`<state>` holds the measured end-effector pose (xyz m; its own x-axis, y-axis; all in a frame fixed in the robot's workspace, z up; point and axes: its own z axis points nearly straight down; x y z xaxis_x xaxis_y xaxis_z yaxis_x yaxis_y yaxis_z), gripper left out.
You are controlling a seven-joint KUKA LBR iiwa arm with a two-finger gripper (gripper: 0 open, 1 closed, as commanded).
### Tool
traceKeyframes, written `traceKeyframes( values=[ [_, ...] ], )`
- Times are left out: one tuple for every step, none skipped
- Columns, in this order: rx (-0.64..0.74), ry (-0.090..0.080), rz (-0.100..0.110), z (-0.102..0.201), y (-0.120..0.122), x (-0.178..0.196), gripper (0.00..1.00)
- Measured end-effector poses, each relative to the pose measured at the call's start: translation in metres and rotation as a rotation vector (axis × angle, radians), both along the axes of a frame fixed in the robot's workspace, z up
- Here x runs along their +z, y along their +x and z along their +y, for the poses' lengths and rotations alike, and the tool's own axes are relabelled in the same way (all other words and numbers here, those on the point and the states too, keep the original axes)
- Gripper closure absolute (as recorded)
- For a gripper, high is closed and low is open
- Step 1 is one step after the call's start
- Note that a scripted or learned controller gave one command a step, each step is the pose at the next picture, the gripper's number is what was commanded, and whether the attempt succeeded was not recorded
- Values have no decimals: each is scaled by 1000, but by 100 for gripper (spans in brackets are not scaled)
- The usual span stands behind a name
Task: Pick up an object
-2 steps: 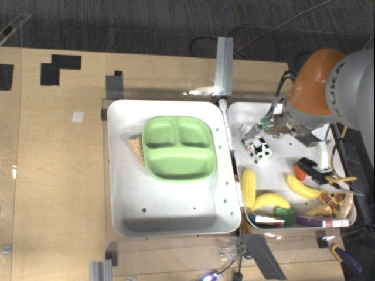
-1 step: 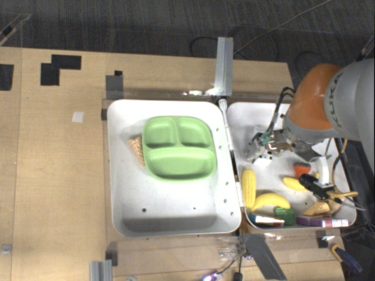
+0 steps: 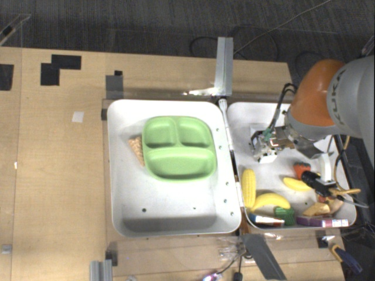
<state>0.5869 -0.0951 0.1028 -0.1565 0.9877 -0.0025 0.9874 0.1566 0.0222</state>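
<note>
corn cob (image 3: 249, 187): yellow, lying lengthwise against right bin's left wall
banana (image 3: 270, 201): yellow, curving along the front, just beside the cob's near end
yellow piece (image 3: 296, 184): small, sitting mid-bin, touching an orange-red item (image 3: 302, 170)
purple marker (image 3: 319, 221): lying flat along the front wall
red-green item (image 3: 275, 216): resting under the banana

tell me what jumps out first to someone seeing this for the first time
A bright green divided plate sits in the middle of the left bin. The grey arm with its orange band reaches over the right bin, where a corn cob and a banana lie among small toys.
</note>
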Motion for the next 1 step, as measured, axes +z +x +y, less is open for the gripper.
traceKeyframes(
  values=[
    [-169, -1, 29, 44, 78, 85, 100]
  ],
)
